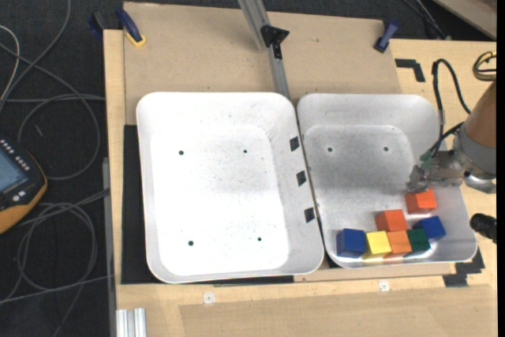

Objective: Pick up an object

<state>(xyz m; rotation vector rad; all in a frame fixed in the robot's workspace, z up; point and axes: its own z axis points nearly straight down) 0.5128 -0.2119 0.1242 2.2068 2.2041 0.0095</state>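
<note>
the hand hangs low at the right side of the right bin, its tip just above an orange block. i cannot tell whether it has hold of anything; the view from above is too small and blurred there. the grey arm reaches in from the right edge. the orange block lies near the bin's right wall, a little apart from a cluster in the near right corner: another orange block, a blue block, a yellow block, an orange one beside it, a green block and a second blue block. the left bin sits beside it on the bench, their rims touching.
</note>
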